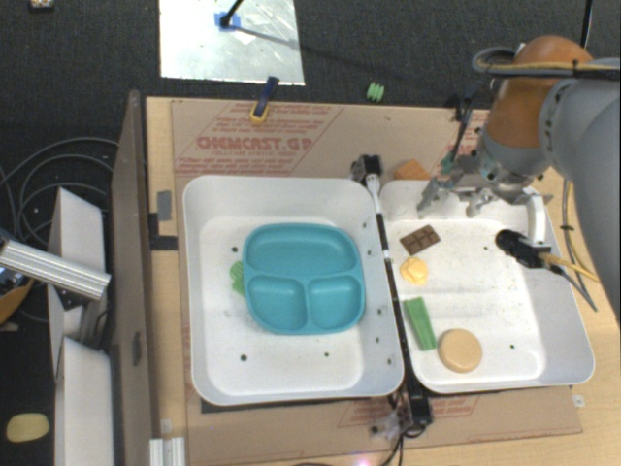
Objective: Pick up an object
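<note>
In the right bin [553, 357] lie a brown ridged block [419, 239], a small yellow piece [414, 271], a green bar [420, 322] and a tan round disc [460, 349]. My gripper [449, 202] hangs over the bin's far end, above and to the right of the brown block. Its fingers are spread open with nothing between them. The left bin [209, 357] holds a teal divided plate [303, 278], with a green piece [236, 277] poking out from under the plate's left edge.
An orange-brown object [411, 170] lies just behind the right bin's far rim. A ridge [385, 260] where the rims meet separates the bins. The arm [572, 115] crosses the upper right. A blue-and-yellow clip [263, 100] sits on the cardboard behind the bins.
</note>
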Motion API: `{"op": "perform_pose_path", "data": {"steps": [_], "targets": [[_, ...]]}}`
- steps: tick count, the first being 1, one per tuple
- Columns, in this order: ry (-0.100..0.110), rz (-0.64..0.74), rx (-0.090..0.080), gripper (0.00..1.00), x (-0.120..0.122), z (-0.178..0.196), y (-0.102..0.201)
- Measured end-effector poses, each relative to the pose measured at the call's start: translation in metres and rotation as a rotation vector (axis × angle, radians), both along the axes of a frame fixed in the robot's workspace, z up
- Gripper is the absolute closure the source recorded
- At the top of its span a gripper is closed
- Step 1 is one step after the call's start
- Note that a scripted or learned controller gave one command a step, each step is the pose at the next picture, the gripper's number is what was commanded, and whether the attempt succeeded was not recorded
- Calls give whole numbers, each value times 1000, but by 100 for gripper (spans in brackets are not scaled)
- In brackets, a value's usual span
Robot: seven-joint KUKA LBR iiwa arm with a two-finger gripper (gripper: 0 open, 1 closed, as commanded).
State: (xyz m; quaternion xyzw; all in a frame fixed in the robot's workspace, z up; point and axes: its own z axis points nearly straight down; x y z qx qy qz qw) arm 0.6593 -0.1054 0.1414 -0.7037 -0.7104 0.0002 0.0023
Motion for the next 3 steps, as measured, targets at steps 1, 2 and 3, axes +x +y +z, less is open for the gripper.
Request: {"op": "perform_pose_path", "data": {"steps": [1, 2, 3], "targets": [[2, -8, -1, 0, -31, -61, 13], [-11, -4, -4, 0, 12, -55, 1], [-3, -5, -2, 0, -15, -57, 19]]}}
